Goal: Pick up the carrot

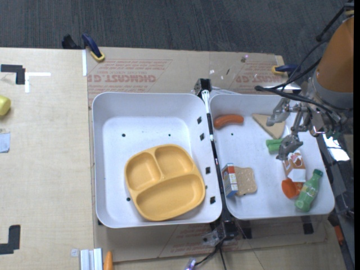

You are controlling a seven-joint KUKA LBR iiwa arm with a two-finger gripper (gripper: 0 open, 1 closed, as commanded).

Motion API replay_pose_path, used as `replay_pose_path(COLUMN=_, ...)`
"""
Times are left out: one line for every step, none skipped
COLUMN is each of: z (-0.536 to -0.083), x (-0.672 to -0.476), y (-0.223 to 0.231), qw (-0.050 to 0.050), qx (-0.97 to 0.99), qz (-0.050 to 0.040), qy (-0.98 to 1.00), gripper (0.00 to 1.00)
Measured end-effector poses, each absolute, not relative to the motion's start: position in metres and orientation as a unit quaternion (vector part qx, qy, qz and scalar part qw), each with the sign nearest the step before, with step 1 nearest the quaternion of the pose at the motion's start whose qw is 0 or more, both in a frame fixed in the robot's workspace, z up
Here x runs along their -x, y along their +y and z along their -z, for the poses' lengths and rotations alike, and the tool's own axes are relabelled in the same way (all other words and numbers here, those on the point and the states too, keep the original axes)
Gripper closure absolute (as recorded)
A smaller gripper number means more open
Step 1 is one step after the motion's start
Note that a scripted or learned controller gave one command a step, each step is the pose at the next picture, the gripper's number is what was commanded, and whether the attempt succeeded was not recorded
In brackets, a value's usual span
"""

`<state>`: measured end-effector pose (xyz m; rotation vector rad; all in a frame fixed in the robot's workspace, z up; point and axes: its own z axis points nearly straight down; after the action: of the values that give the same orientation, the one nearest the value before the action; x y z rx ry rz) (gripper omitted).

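Whether the jaws stood apart or together could not be told from above; the gripper [289, 144] hung over the right bin [264, 210], with nothing visibly between them. The arm [337, 61] reached in over that bin's far right corner.

The carrot [289, 189], as far as could be made out a short orange piece, lay near the bin's front right corner. It touched a green bottle [308, 191] on its right and sat just in front of a white-and-orange packet [296, 167], nearer the camera than the gripper.

A small green item [274, 145] lay just left of the gripper, and a tan wedge [269, 124] behind it. A reddish sausage [228, 120] rested near the bin's far left corner. A bread slice [245, 180] lay against a small carton [229, 180] at the front left. The left bin [112, 111] held a yellow divided plate [165, 181].
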<state>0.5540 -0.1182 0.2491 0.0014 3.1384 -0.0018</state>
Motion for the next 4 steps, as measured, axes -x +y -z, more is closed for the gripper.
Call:
replay_pose_path(z=-0.199, x=-0.497, y=-0.042, qw=0.001, qx=-0.098, qz=-0.0001, qy=0.995, gripper=0.00)
replay_pose_path(z=-0.192, x=-0.480, y=0.008, qw=0.001, qx=-0.051, qz=-0.0001, qy=0.999, gripper=0.00)
replay_pose_path(z=-0.343, x=-0.582, y=-0.069, qw=0.002, qx=-0.009, qz=0.0004, qy=1.000, gripper=0.00)
replay_pose_path(z=-0.192, x=-0.564, y=-0.028, qw=0.001, qx=0.016, qz=-0.0003, qy=1.000, gripper=0.00)
